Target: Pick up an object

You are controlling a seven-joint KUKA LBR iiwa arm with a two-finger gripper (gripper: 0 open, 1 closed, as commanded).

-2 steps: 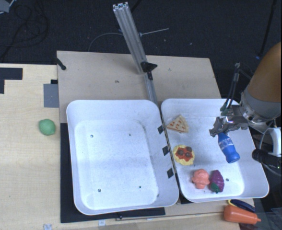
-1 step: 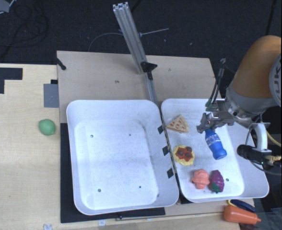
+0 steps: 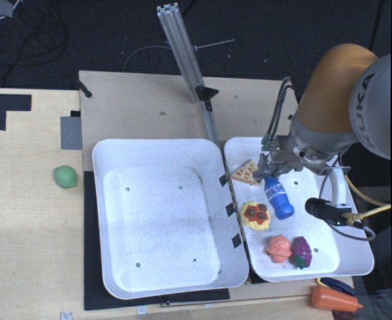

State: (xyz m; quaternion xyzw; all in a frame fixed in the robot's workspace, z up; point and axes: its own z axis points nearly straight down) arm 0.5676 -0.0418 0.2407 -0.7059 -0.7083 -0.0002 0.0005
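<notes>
Claw [image 3: 271, 167], grip unclear, hovers above blue bottle [image 3: 279, 199] beside pizza slice [image 3: 245, 173] and flower toy [image 3: 256, 215].

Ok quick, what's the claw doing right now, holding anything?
Claw: right above the blue bottle in the right bin; a grip cannot be told.

Bench, pale wood top [image 3: 29, 239], as I see it from the overhead camera.
Two shallow white bins sit side by side on a black mat [image 3: 89, 259]: left bin [image 3: 109, 153], right bin [image 3: 356, 262], rims touching. A green ball [image 3: 65, 177] lies on bare wood left of them; an orange object [image 3: 335, 299] lies by the front right corner.
</notes>
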